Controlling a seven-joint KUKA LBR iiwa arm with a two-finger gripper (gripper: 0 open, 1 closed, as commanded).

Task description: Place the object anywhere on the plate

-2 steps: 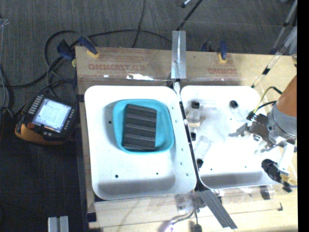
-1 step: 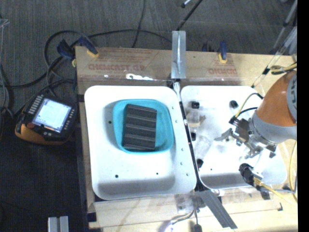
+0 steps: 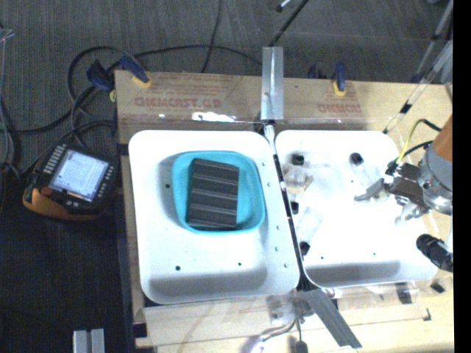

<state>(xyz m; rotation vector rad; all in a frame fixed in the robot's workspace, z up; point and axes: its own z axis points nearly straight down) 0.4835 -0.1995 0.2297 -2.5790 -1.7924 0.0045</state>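
Observation:
A turquoise plate (image 3: 253,195) lies in the left bin (image 3: 154,241). A dark grey ribbed block (image 3: 213,193) rests flat on the plate, covering most of its middle. My gripper (image 3: 386,205) hovers over the right side of the right bin (image 3: 346,248), far from the plate. Its two fingers stand open, one fingertip (image 3: 366,194) pointing left, and nothing shows between them.
In the right bin, small clear pieces (image 3: 297,175) lie near the left wall, with two small black bits (image 3: 356,158) near the back. A metal divider (image 3: 271,87) rises behind the bins. A teach pendant (image 3: 72,179) sits on the floor at left.

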